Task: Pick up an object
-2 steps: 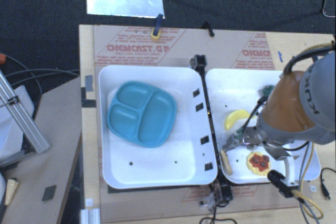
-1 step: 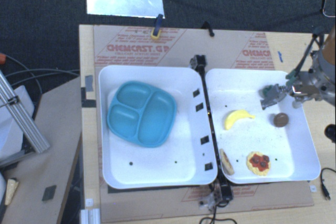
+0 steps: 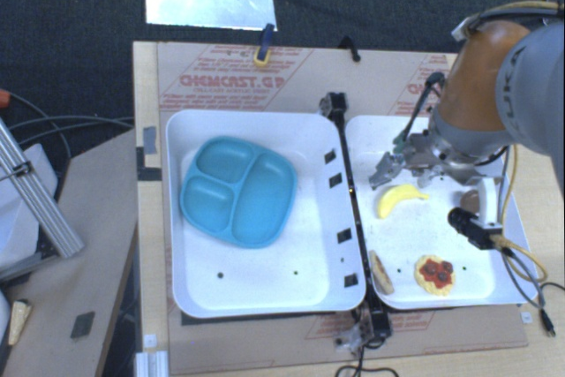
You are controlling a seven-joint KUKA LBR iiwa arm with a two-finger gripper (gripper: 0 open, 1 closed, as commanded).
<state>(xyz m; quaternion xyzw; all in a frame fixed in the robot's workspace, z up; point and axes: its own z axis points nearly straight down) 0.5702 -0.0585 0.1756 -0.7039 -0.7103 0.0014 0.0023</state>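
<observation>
Bright, even overhead light, soft shadows, mild blur, slight graininess.

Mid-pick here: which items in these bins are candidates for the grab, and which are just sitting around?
Job-relevant:
- gripper, above the right bin
- banana, just below the gripper
- small pizza toy
- brown stick-shaped item, by the bin's left wall

Just lying about:
- blue divided plate in the left bin
- yellow-handled tool on the board behind the bins
</observation>
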